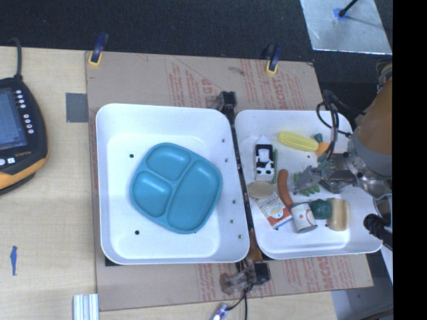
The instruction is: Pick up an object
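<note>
We see two white bins side by side on the bench: the left bin (113,239) holds a blue divided plate (176,187), and the right bin (267,245) holds the clutter. There lie a yellow corn cob (298,141), a black-and-white cow figure (264,163), a reddish sausage (285,187), a small can (304,217) and a teal lump (321,209) (its kind is hard to make out). The gripper (319,177) reaches in from the right, low over the grey-green jumble beside the sausage; whether it grips anything we cannot tell.
</note>
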Action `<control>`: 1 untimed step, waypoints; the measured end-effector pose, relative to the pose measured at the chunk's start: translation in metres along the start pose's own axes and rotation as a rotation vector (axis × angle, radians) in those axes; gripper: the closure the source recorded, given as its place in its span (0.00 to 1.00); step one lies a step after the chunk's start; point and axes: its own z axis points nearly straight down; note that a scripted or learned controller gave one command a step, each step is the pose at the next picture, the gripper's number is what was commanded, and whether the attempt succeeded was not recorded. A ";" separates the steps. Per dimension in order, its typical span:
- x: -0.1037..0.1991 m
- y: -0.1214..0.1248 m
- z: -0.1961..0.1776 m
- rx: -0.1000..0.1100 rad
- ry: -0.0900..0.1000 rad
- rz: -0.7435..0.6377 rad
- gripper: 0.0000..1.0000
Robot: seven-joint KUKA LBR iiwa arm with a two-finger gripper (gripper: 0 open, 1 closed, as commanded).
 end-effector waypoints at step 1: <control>-0.001 0.061 0.079 0.001 -0.002 -0.002 0.00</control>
